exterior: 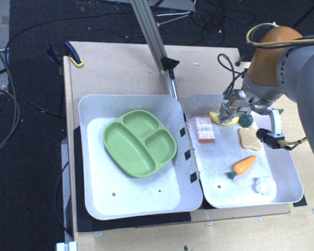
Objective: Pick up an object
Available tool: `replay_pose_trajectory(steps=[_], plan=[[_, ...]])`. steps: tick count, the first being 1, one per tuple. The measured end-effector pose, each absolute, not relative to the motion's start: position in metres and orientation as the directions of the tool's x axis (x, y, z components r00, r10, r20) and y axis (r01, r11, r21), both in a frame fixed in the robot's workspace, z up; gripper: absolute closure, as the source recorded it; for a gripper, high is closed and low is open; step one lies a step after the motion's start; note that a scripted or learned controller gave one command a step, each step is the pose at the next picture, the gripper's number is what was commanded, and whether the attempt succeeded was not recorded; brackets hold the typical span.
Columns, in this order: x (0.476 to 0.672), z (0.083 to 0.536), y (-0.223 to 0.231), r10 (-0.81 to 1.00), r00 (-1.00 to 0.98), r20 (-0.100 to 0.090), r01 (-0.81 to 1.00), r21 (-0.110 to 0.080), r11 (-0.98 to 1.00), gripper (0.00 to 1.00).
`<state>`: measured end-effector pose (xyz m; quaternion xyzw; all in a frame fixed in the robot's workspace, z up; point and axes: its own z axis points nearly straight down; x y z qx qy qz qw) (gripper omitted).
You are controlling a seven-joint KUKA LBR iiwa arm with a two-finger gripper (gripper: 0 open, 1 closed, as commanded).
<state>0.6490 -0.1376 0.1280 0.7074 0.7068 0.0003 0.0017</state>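
End effector point(227, 110) sits right over the banana point(223, 120), long axis left-right; its grip state cannot be told

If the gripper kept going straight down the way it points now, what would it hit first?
Most likely the yellow banana-shaped toy at the far end of the right bin: the gripper hangs right over it. Depth is unclear from this slanted view, so contact can't be judged.
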Motion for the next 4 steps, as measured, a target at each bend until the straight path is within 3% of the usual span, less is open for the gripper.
replay_pose_trajectory(steps=[2, 4], plan=[[0.647, 0.211, -0.135, 1.000, -0.001, -0.001, 1.000, 0.006, 0.001, 1.00], [0.593, 0.230, -0.043, 1.000, -0.006, 0.002, 1.000, -0.002, 0.006, 1.00]])
